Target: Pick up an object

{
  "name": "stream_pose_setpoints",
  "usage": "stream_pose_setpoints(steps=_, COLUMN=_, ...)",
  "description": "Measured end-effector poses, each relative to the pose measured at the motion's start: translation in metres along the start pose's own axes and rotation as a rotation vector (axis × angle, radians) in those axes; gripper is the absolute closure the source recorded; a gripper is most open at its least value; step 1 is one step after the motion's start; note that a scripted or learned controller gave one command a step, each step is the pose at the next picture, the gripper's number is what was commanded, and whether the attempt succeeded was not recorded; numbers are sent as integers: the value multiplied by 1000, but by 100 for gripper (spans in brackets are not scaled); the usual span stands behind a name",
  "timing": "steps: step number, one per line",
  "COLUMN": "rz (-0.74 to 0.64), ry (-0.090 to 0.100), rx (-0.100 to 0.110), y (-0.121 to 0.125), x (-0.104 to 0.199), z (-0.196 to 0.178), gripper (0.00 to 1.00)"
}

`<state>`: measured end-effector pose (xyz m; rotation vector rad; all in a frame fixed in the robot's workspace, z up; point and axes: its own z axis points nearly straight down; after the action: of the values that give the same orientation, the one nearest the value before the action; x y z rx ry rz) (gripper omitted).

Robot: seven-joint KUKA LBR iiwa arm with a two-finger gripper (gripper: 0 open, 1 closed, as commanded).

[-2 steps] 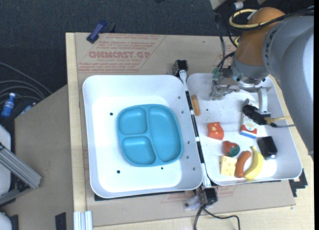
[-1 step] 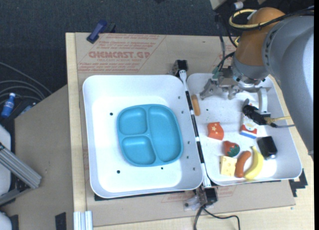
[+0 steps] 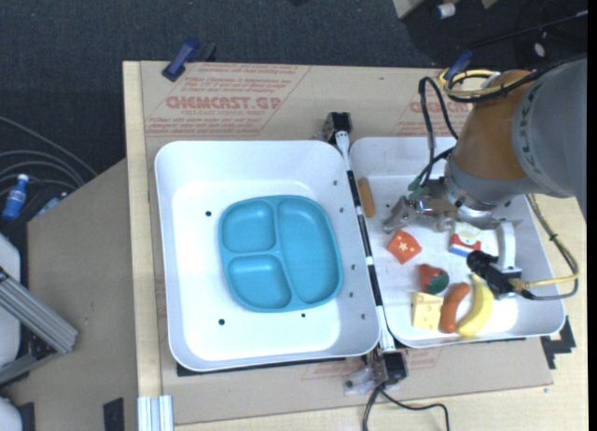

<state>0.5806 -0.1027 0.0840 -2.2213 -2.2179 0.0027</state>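
- Two white bins are sitting side by side on the bench [image 3: 242, 103]: the left bin [image 3: 187, 177] and the right bin [image 3: 392, 154].
- One blue divided plate [image 3: 278, 252] is lying in the left bin.
- The hand [image 3: 418, 207] is hanging over the right bin; whether it is apart or together, I cannot tell.
- One red cube [image 3: 403, 245] is lying just near of the hand.
- One tomato [image 3: 432, 278], one cheese wedge [image 3: 426, 311], one sausage [image 3: 452, 306] and one banana [image 3: 478, 306] are clustering at the right bin's near side.

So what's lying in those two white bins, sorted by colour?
Blue: 1, divided tray
Red: 3, cube, tomato-like piece, sausage
Yellow: 2, banana, cheese wedge
Brown: 1, stick
Total: 7
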Motion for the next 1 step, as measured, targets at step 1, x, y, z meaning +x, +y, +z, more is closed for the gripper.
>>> stream_pose_setpoints(steps=1, rz=0, ry=0, rx=-3, y=1, x=0, z=-10, gripper=100)
